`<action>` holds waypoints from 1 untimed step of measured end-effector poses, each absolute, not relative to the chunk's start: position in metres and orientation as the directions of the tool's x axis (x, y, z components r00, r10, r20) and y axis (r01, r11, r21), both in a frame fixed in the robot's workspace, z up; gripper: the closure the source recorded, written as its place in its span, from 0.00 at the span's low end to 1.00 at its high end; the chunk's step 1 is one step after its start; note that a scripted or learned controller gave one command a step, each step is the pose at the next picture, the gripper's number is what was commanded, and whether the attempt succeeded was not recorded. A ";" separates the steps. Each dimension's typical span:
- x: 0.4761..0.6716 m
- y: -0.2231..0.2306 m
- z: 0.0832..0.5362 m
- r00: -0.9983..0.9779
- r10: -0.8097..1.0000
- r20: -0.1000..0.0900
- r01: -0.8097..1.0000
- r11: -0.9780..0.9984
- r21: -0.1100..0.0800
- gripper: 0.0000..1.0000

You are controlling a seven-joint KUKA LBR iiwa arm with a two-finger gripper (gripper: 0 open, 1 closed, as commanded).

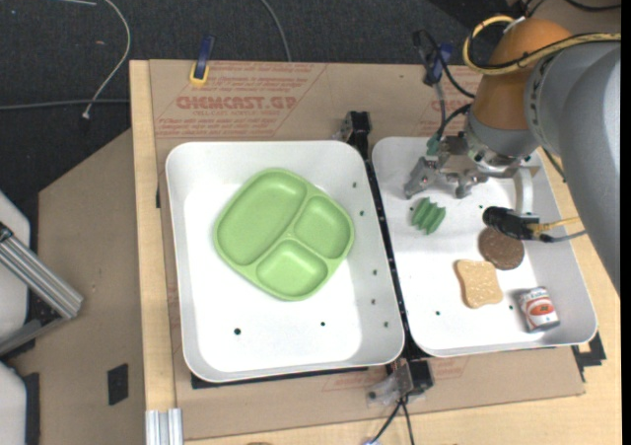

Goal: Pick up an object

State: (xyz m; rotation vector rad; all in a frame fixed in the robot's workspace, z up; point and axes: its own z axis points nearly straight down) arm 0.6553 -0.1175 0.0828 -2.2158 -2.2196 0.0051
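Hovering over the far part of the right bin (444,323), the gripper (441,180) has its fingers spread with nothing between them, so released.

Camera view: the green ridged piece (428,215) lies just below the fingertips on the near side; it is the closest thing to the tool and the likely pick. It looks like small toy food, probably light hard plastic and stiff; the ridges should give some bite, though the surface may be slick. The best hold is judged to be across its narrow width, fingers on the long sides at mid-length; it lies at a slant, so the wrist would need to line up.

Further from the tool, nearer the camera, lie a brown round cookie (504,250), a toast slice (479,283) and a small can (538,309). The flat ones sit low and are hard to pinch; the can may roll.

Well away from the tool, the left bin (187,265) holds a green divided plate (284,233), too wide for the fingers except at the rim.
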 end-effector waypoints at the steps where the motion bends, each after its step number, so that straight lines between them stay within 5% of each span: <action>1: 0.657 -0.117 0.097 -0.002 1.000 0.001 1.000 0.002 0.001 1.00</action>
